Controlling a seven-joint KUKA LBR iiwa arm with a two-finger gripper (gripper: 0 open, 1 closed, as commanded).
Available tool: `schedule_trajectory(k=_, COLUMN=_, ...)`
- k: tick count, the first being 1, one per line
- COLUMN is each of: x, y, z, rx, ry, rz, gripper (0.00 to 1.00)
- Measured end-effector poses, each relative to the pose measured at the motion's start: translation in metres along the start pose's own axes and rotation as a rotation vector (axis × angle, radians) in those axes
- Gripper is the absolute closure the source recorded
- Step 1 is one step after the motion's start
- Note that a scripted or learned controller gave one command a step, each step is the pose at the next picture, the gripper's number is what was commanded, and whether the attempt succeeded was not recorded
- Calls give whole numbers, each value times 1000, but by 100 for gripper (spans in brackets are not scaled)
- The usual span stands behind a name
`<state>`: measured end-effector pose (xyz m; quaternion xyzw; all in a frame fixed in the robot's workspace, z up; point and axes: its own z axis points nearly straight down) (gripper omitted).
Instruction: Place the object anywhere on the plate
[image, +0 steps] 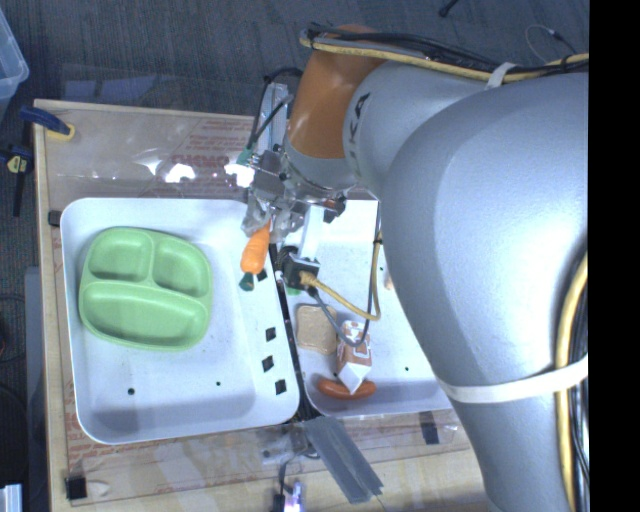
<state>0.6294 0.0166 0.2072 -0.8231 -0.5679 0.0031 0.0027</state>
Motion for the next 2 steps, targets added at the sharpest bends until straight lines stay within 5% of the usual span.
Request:
schedule_trajectory(k=1, x=78, y=-53, z=13, rx=-1, ry=-1, rz=-119, gripper=100)
schedule_trajectory(k=2, x=77, y=-53, z=13, rx=-2, ry=-1, rz=-118, gripper=0)
